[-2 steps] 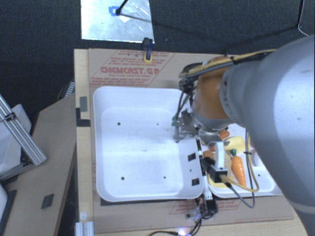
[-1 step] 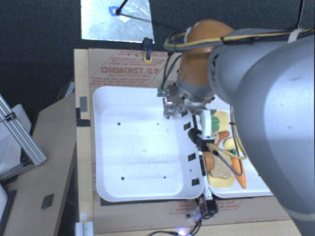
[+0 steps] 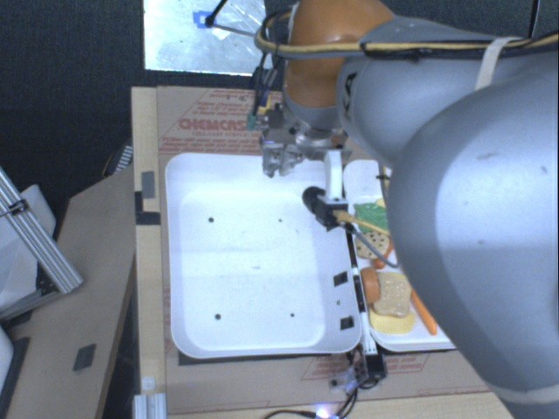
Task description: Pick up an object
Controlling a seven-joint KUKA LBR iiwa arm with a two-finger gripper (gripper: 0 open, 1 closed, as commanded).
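White plastic made both bins, and they stood side by side on a sheet of cardboard. The left bin had a bare floor with some small dark dots. The things to pick lay in the right bin, and the grey arm covered most of that bin.

At its near end I saw a tan piece like bread, lying on a yellow piece. An orange stick lay just beside them, and a round orange-red piece touched the bread on the far side. Further back was a green piece, partly hidden.

The gripper hung over the far rim of the left bin, near the corner next to the right bin. It was well apart from the bread and the stick, and nearer to the green piece. Whether the claw was apart or together I could not tell, because it was small and dark against the rim.

I judged that all these things were light toy food. The bread looked soft and a little rough, so it would probably not slip, but it could squash. I would take it across its narrow sides, from above. The stick seemed stiff and smooth; it could roll or turn, so a hold at its middle, across its width, seemed best. The pieces lay close together, so the claw could push a neighbour while it came down.
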